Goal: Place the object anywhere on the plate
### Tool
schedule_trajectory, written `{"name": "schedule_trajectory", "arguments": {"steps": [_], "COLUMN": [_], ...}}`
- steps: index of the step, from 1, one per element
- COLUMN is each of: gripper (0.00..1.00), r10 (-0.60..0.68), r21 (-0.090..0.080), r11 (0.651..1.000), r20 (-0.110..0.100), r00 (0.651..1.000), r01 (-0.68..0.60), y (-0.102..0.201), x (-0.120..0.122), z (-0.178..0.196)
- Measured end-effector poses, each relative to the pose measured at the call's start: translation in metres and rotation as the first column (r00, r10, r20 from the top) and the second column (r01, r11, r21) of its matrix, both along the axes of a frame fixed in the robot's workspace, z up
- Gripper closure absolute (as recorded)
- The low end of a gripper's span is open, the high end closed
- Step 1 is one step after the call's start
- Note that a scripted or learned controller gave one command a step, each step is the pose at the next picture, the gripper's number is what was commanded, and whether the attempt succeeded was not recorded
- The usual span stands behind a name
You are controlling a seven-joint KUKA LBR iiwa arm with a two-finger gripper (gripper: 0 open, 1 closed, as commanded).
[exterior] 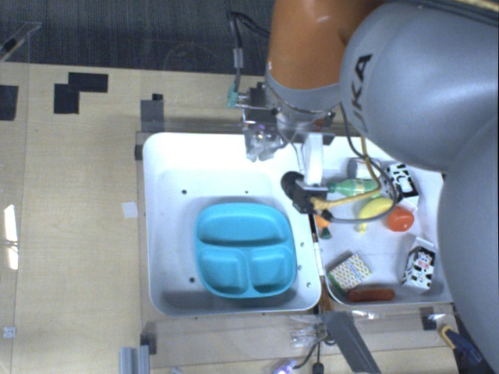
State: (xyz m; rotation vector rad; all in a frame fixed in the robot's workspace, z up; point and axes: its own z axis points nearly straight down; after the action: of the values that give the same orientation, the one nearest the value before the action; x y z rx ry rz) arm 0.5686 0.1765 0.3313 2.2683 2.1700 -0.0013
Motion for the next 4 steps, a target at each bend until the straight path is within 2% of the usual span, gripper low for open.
{"name": "schedule_trajectory", "arguments": {"steps": [1,2,3,4], "gripper": [1.00,1.00,1.00,1.00], "r10": [-0.164,-0.640,-0.936,-0.965], "r21": [0.001,0.002,0.005,0.000], "r11": [0.986,0.768,0.351,0.261], "r20": [0.001,0.000,0.001,0.001], "r00": [0.986,0.768,0.351,0.261], "r01": [0.164,0.640,0.936,0.965], "y": [0.049,0.032,0.059,0.058], "x": [0.042,0.101,0.049,0.033], "z": [0.026,0.010,0.056,-0.103]}}
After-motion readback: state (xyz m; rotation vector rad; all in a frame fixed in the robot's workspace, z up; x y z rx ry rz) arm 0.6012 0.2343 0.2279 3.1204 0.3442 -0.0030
